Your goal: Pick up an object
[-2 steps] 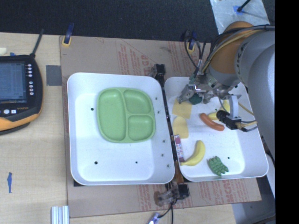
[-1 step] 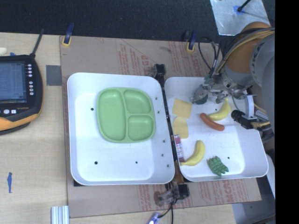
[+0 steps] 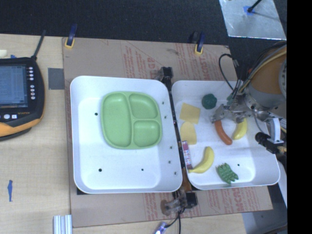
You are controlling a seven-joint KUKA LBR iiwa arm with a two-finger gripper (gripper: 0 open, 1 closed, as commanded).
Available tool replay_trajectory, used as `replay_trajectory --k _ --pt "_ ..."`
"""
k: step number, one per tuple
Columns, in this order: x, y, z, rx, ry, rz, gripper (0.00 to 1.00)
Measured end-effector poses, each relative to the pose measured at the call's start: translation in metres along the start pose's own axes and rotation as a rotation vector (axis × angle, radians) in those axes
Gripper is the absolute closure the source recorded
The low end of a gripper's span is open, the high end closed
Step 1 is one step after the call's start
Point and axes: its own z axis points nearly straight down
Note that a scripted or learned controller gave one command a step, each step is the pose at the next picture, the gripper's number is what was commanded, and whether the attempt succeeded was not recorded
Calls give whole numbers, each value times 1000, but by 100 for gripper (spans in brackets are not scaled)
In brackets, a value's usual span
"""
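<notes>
A clamp fitting [image 3: 178, 204] is seen at the near edge of the worktop [image 3: 34, 179], just below the seam between the two bins. Taking the right bin [image 3: 261, 179] as the landmark, a green knobbly item [image 3: 227, 173] is found in its near part, with a banana [image 3: 204, 161] just left of that. Two yellow cheese-like pieces [image 3: 189, 113] [image 3: 188, 132] are placed along its left side, a dark green round item [image 3: 209, 101] toward its far side, and a red sausage-shaped item [image 3: 223, 132] and a second, smaller banana [image 3: 239, 129] toward its middle-right. The hand [image 3: 228, 112] is lowered inside this bin, just above the sausage's far end and beside the small banana. How far it is open cannot be told, and nothing is seen held in it. To the left of the right bin, a green divided plate [image 3: 130, 119] is held by the other bin [image 3: 87, 174].

The step in hand is judged to be the approach, with the grasp not yet made. For the next move, the hand must be centred over one item, probably the sausage or the small banana, so that only that item is closed upon before lifting is attempted
</notes>
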Motion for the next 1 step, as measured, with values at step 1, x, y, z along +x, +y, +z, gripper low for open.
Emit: replay_trajectory --k 1 --pt "-2 0 -10 1 -3 -1 100"
